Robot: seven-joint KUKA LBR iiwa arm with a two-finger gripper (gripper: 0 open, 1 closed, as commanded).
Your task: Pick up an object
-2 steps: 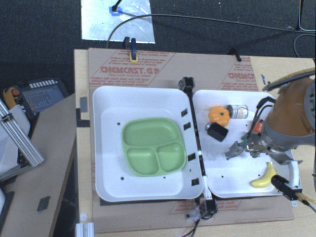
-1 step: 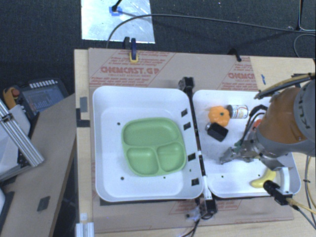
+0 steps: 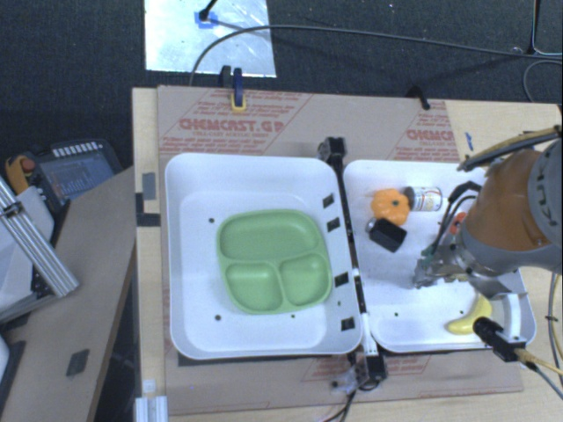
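Camera view shows my gripper (image 3: 428,273) low over the floor of the right bin (image 3: 400,323), but the wrist hides the tips, so I cannot tell how far they are parted or whether they touch the floor; nothing shows between them. Just right of and below me lies a yellow banana (image 3: 468,317), near the bin's front edge. Up and to my left sit a black block (image 3: 386,234) and, touching it from above, an orange ball (image 3: 390,204), with a small jar (image 3: 426,200) on its side just beside the ball. Across the divider, the left bin (image 3: 193,236) bears a green tray (image 3: 268,260) with three compartments. Both bins rest on cardboard (image 3: 290,117) printed in red, on a pale bench. Beyond it lie dark carpet, a shiny sheet (image 3: 211,20) and a cable (image 3: 396,38); a pendant (image 3: 75,174) sits at far left.
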